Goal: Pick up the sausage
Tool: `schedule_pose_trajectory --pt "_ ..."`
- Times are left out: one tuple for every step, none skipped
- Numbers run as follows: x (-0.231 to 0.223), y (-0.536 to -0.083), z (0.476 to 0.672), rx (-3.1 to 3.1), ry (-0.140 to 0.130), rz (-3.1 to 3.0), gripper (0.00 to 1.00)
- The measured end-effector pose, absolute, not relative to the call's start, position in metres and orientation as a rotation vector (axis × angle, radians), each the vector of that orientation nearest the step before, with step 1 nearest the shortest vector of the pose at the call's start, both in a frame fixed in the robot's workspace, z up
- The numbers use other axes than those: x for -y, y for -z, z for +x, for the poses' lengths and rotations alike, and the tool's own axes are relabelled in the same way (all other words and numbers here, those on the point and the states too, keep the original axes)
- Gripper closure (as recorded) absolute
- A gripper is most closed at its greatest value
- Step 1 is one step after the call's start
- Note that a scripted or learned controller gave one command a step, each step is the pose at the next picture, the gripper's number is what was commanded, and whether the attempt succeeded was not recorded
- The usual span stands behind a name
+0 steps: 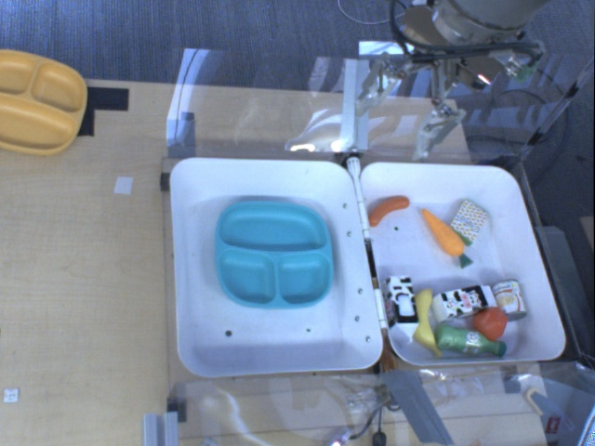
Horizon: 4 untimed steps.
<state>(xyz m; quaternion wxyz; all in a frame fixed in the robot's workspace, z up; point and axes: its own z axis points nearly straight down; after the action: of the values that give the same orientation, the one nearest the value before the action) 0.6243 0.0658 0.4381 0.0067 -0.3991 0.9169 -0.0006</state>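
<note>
A pale wooden bench carries two white bins side by side, with a yellow tray point(35, 100) at its far left corner. The left bin point(191, 342) holds a blue divided plate point(274, 253). The sausage point(388, 208) lies at the right bin's point(521, 203) upper left, near a carrot point(443, 233). The gripper point(409, 119) hovers above that bin's far edge, fingers spread apart, nothing between them

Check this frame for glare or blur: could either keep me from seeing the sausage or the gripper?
Camera view: glare streaks the clear panel behind the bins and washes over the gripper, so its fingers are hard to read. The sausage lies sharp and evenly lit in the right bin, casting a soft shadow. The small items at that bin's near edge look slightly soft.
</note>
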Motion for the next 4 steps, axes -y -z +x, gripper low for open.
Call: schedule_pose_trajectory --pt "-0.062 -0.439 0.629 -2.781 0.004 -1.432 0.0" --pt "-0.072 -0.438 0.638 -2.604 0.005 -1.733 0.0" --pt "-0.075 -0.439 0.669 -2.39 0.006 -2.019 0.0" --pt "-0.077 -0.452 0.67 -2.382 0.009 -2.009 1.0"
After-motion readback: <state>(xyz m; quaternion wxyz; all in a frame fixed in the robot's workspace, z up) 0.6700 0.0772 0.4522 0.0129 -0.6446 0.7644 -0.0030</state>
